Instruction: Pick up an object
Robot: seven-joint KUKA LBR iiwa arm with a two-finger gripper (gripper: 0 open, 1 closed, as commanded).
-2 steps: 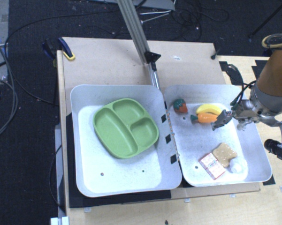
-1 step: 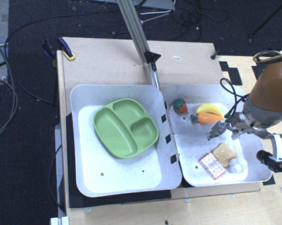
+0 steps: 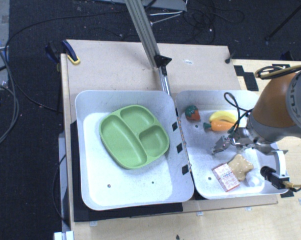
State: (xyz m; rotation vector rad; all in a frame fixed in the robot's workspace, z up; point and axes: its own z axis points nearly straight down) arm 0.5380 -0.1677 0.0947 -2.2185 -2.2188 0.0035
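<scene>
A: Tan toy bread slice (image 3: 240, 166) looks the nearest candidate: it lies in the right white bin (image 3: 200, 184), just below the pincer (image 3: 225, 146) and touching the pink-and-white checked wafer packet (image 3: 226, 176) at its lower left.

B: How would it handle?

A: Light and stiff, I'd judge, probably hollow plastic (most play food is). It lies flat, so the faces offer nothing; the opposite edges across its narrow width would be the place to pinch.

B: And the pincer itself?

A: It hangs low over the bin floor, just above the bread, with nothing visibly between its fingers. Whether they are spread or closed I cannot tell from this slant.

B: Other options?

A: Above the pincer, an orange toy carrot (image 3: 219, 126) touches a yellow toy banana (image 3: 223, 116), both rounded and likely slippery. A red toy strawberry (image 3: 192, 113) sits to their left. The green divided plate (image 3: 134, 135) is in the left white bin (image 3: 92, 184).
</scene>
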